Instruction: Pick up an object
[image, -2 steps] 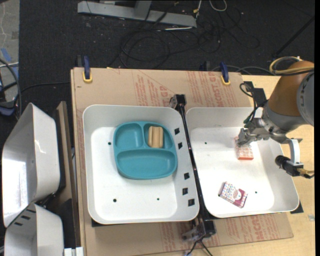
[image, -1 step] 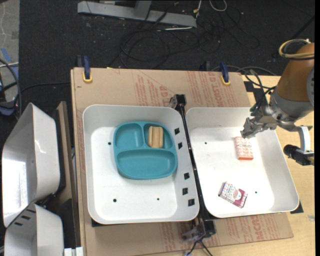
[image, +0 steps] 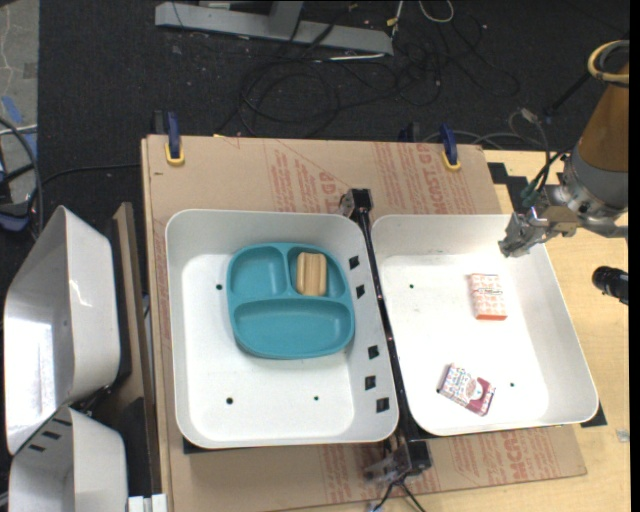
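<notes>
Camera view puts the gripper (image: 520, 238) over the far right corner of the right bin (image: 560, 345), at the end of the grey arm (image: 600, 165) that comes in from the right. It hangs above the bin rim, and nothing is seen between its tips. Whether the tips are spread or pressed together I cannot tell, because they are small and dark against the bench.

Two things lie in this bin. The small orange and white box (image: 487, 296) is near the gripper, a little toward the front and to its left side as the view shows it. The red and white packet (image: 466, 388) lies well further toward the front edge of the bin, tilted. In the other bin, far from the gripper, a teal divided plate (image: 291, 301) carries a tan block (image: 312, 273) in its upper right compartment.

I judge that the step in hand is the approach: no object is taken yet. The box seems the closest target. The next move calls for bringing the gripper above the box, turning it to span the narrow side, and going down without hitting the bin wall.
</notes>
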